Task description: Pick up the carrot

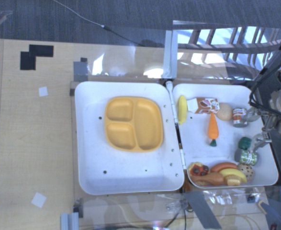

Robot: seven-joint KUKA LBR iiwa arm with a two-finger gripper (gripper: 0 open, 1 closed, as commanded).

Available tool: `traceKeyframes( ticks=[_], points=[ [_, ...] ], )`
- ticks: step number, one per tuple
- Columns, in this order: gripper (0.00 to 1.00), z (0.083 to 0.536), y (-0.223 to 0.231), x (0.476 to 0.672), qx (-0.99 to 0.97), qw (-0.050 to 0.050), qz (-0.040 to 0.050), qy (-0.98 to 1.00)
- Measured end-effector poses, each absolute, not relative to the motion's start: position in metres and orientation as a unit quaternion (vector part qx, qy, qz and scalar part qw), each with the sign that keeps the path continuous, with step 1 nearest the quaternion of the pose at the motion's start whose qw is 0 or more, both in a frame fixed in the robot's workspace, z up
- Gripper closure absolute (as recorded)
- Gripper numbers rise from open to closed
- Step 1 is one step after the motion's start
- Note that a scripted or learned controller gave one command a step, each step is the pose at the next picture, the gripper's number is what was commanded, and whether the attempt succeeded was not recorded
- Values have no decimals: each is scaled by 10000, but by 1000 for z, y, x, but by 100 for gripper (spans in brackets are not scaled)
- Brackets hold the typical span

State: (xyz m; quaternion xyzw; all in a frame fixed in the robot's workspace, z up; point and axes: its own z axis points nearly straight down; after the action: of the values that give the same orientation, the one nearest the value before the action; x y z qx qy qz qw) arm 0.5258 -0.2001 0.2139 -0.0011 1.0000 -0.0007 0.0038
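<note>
The orange carrot [213,127] with a green top lies in the middle of the right bin [197,147], pointing roughly up and down in the camera view. My gripper [255,132] hangs over that bin's right side, well to the right of the carrot. Its two fingers [249,120] are spread apart, open, with nothing between them. The arm comes in from the right edge.
Around the carrot lie a banana [182,109], a printed packet [206,105], a beige round item [224,112] and a small can [239,116]. A green pepper [244,143], a green can [246,157] and a food pile [219,174] sit lower right. A yellow divided plate [133,123] sits in the left bin.
</note>
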Motion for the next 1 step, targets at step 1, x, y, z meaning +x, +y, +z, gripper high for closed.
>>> traceKeyframes(
  ticks=[1],
  points=[
    [0, 90, -160, 517, 471, 97, -15, 9988]
  ],
)
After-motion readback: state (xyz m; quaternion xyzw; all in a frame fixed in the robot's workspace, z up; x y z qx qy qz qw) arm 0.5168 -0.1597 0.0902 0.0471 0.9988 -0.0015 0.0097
